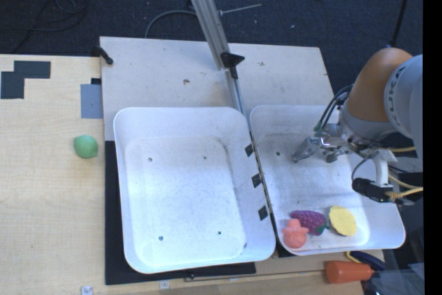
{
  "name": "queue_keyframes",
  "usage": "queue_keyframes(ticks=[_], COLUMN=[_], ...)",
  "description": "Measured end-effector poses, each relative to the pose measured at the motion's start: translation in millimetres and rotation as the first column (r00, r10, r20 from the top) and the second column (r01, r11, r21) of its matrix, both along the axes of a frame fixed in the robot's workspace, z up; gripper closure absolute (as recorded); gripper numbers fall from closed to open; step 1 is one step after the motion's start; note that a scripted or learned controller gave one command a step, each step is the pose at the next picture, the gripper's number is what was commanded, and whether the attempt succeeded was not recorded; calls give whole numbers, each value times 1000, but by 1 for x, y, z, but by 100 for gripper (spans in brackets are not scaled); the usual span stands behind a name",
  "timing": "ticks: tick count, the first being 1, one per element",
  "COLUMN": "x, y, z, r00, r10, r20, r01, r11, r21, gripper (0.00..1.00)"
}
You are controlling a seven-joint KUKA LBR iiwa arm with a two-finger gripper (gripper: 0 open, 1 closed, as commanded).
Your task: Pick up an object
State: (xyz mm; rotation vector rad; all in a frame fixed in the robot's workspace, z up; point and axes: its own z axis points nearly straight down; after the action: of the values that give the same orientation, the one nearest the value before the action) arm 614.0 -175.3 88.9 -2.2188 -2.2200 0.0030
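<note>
- Jaws point(319, 148) hang over the middle of the right bin point(387, 235), silver fingers spread apart with nothing between them; whether they touch the bin floor I cannot tell.
- Nearest the camera, an orange object point(349, 271) lies on the tabletop point(41, 169) just outside the right bin's front edge.
- Inside that bin's front corner sit the likely targets: a pink piece point(295, 234) touching a purple grape cluster point(309, 220), and a yellow piece point(342, 221) just beside them, clustered where a slide toward the low rim would gather them.
- Further back, the left bin point(138, 128) is separated by clipped rims.
- A green ball point(85, 146) rests well apart, left of both bins.
- Farthest, a slanted metal rail point(210, 17) rises behind.
</note>
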Motion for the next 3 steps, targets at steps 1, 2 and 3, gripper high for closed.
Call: queue_keyframes(ticks=[1,2,3], x=[1,-6,-8], y=[-1,-3,-9], z=[13,59,120], r00=[1000,1000,1000], r10=[0,-1,-2], r20=[4,7,8], r01=[0,1,2], r11=[1000,1000,1000], r21=[-1,-2,-2], gripper=[100,100,100])
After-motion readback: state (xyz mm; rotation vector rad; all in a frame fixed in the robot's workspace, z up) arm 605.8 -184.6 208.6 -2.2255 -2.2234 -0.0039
